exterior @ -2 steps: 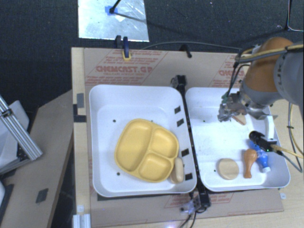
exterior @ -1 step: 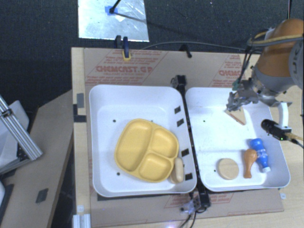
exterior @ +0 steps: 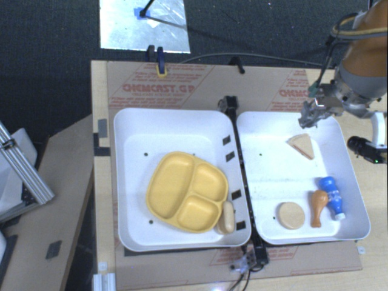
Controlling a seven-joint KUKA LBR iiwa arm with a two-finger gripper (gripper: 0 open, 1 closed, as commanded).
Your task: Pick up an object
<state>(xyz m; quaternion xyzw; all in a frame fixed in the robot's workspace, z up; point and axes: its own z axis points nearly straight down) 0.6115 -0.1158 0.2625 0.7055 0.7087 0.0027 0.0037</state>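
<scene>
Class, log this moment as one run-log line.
pincer: above right bin's far edge | nearest: wedge | tray: left bin

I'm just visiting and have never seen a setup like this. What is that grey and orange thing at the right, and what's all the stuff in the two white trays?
That is a robot arm; the picture comes from one fixed camera looking down at a slant. At its end is a gripper, a two-fingered hand, hovering over the far edge of the right bin. Nothing shows between its fingers.

The right bin holds toy food: a sandwich wedge, a blue bottle, a drumstick and a round cracker. The left bin holds a yellow divided plate with a small bread roll against its edge.
</scene>
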